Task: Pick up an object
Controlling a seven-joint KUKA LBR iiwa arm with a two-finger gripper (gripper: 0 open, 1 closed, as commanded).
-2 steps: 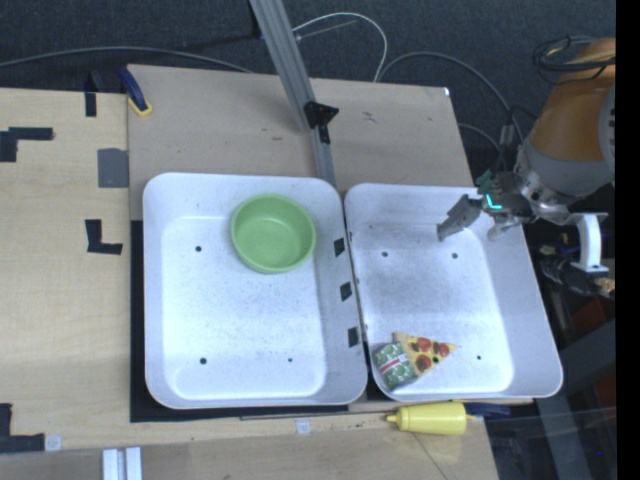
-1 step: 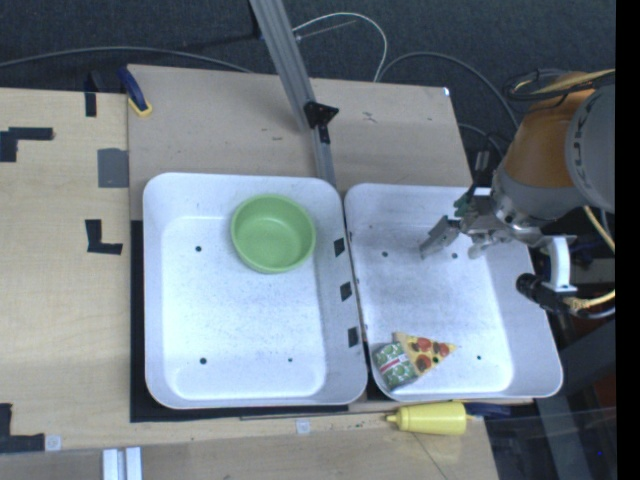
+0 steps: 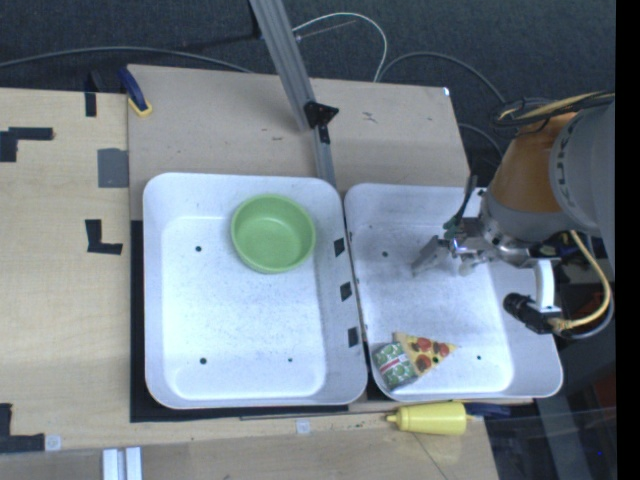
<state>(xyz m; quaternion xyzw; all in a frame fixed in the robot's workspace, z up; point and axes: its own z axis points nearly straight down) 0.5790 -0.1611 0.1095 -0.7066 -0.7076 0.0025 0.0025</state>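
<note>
Dark carpet surrounds a plywood bench that carries two shallow white bins side by side, with a slanted metal pole crossing overhead. The KUKA arm reaches in from the right, and its gripper hangs over the upper-middle of the right bin. The tips look spread a little and point away from the arm toward the divider, with nothing between them, so it's open and carrying nothing.

Closest candidates sit toward the near edge of the same bin, below the gripper: a toy pizza slice touching a small green-and-red packet thing, which is too blurry to name properly. Farther out, past the divider in the left bin, there's a green bowl. A yellow bottle lies outside the bins, just past the right bin's near rim.

What could go wrong from here, guessing:
- Right under the fingers the floor looks bare, so a straight drop grabs air.
- The slice and packet touch, so closing on one probably shoves the other, or pinches both and drops them on the lift.
- The slice looks flat, so fingers may skate over it.
- Both sit near the bin's corner wall, so a finger could land on the rim.
- The bowl is wide, so only a rim pinch would work, and that can tip it.
</note>
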